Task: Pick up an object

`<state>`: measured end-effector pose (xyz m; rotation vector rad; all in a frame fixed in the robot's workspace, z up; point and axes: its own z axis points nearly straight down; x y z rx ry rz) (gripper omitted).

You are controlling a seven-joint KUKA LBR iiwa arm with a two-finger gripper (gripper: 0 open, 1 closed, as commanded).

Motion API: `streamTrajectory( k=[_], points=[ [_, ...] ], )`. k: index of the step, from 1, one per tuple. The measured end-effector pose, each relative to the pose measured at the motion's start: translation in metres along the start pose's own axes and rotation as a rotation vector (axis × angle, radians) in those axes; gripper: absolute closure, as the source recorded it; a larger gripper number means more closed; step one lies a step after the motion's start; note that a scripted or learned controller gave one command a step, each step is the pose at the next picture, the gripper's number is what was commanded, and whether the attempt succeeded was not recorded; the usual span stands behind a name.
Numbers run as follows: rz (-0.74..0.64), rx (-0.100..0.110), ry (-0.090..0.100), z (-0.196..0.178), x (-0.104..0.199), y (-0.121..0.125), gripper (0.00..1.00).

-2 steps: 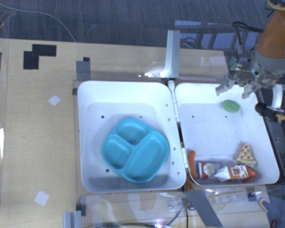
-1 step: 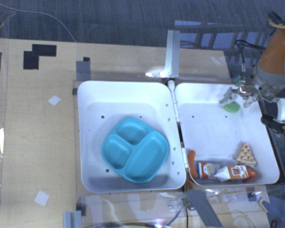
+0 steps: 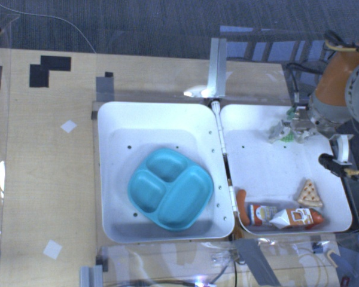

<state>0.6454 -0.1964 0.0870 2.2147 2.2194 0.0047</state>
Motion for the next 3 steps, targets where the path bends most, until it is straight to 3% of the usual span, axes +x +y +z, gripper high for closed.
streamTrajectory(
  k=[1, 2, 3],
  points=[
    [-0.005, -0.003, -0.002, -0.012, 0.001, 0.002, 1.00],
    [0.133, -0.001, 0.002, -0.117, 0.073, -0.007, 1.00],
    [0.046, -0.001, 0.001, -0.274, 0.091, -0.016, 1.00]
  ],
)
